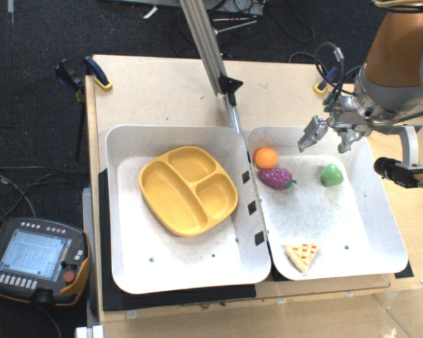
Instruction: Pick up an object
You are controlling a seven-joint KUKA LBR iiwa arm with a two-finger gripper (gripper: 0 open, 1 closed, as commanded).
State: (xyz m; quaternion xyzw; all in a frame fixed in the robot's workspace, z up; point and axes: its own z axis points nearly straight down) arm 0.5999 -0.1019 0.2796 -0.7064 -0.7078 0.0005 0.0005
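The gripper (329,136) is hanging over the far edge of the right bin (381,245), its two fingers (311,135) spread apart with nothing showing between them; the grey arm is reaching in from the right, its orange band sitting above the wrist. Four toy foods are lying in that bin: a green pepper-like piece (331,175) is sitting just beneath and slightly nearward of the fingers, making it, by my reckoning, the closest candidate; an orange (266,158) is resting at the bin's left wall, touching a purple bunch of grapes (276,178) whose long axis is running roughly left to right; a waffle wedge (302,256) is lying well apart at the near edge. The left bin (127,259) is bearing a yellow divided plate (189,189). The coming move is likely turning on a short descent toward the camera side onto the green piece; being small and rounded, it may be slipping aside if the fingers are closing off-centre.
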